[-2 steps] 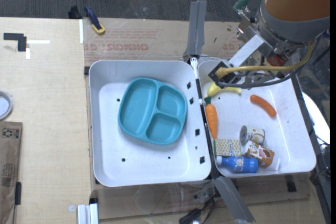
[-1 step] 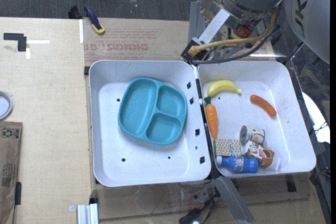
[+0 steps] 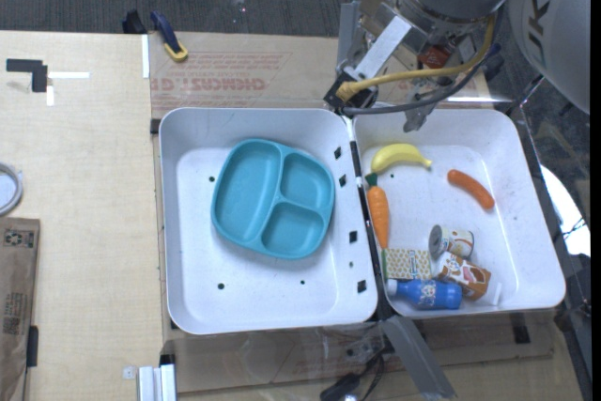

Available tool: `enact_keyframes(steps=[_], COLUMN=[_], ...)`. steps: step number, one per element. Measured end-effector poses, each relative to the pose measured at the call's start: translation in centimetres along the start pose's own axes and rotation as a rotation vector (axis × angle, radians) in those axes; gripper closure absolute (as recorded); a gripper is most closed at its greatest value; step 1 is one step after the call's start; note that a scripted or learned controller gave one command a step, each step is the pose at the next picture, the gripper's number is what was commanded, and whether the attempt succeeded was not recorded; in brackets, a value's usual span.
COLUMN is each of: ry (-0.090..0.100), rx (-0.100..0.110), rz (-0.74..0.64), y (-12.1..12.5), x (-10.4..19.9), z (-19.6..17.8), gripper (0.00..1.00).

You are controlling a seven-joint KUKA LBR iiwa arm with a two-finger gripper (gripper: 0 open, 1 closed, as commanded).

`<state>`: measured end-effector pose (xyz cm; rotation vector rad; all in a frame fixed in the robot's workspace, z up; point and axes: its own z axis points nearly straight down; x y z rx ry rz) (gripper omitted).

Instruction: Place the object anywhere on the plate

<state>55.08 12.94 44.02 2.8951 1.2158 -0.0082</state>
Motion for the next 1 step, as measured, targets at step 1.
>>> enact_keyframes(steps=[1], ry=[-0.006], rx=[0.001], rz=[-0.003], y=[0.06], x=[0.04], z=[-0.75], gripper=[1.0])
